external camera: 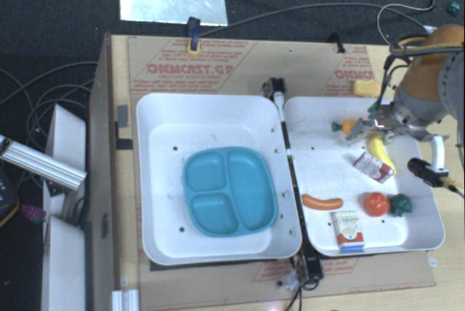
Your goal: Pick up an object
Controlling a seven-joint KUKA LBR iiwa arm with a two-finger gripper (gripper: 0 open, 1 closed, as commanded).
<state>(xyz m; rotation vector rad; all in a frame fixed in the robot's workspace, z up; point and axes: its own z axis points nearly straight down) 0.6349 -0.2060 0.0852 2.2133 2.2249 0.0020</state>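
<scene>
The right bin (320, 157) holds several small items: an orange carrot with a green top (347, 127), a yellow banana (380, 150), a red and white packet (373, 167), a sausage (322, 202), a red tomato (375, 204), a green vegetable (401, 204) and a small printed box (348, 230). My gripper (376, 121) hangs low over the bin's far right part, between the carrot and the top end of the banana. The grey arm (429, 84) with its orange band comes in from the right and hides what lies right behind the gripper.
In the left bin (160, 128) lies a blue divided plate (229, 190). A yellow block (367, 88) rests on the cardboard behind the right bin. A black clamp (277, 89) sits on the rims between the bins, and cables run across the back.
</scene>
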